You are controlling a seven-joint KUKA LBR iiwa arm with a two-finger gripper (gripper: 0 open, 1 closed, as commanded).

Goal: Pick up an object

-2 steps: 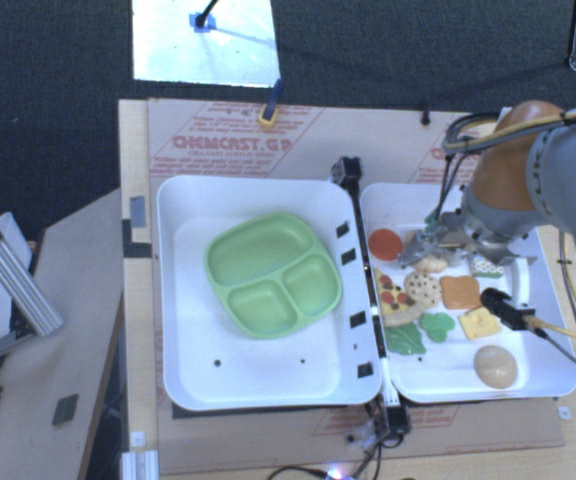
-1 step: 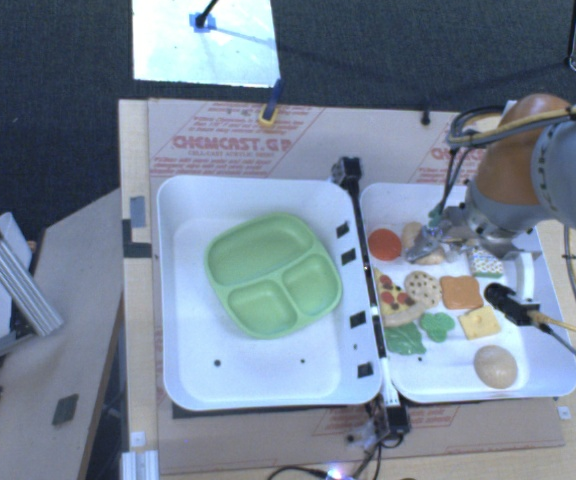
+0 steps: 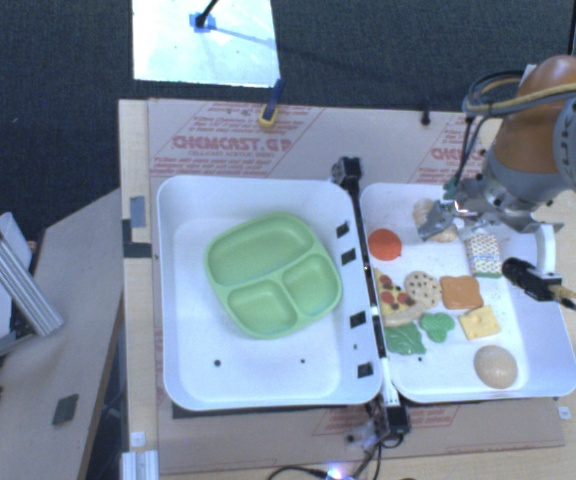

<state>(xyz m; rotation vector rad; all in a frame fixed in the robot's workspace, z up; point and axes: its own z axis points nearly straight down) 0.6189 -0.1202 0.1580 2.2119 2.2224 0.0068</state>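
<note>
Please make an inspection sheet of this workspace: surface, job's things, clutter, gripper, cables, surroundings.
Surface: bench bearing two white bins side by side.
Job's things: right bin holds toy foods: red disc, cookie, pizza slice, toast, cheese, egg, green leaves.
Clutter: green divided plate in left bin.
Gripper: gripper low over the right bin's far part, at a pale item.
Cables: bundle on the arm.
Surroundings: dark floor, bright square sheet.

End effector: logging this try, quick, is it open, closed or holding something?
End effector: cannot be told; it sits low in the right bin by a beige item.
</note>
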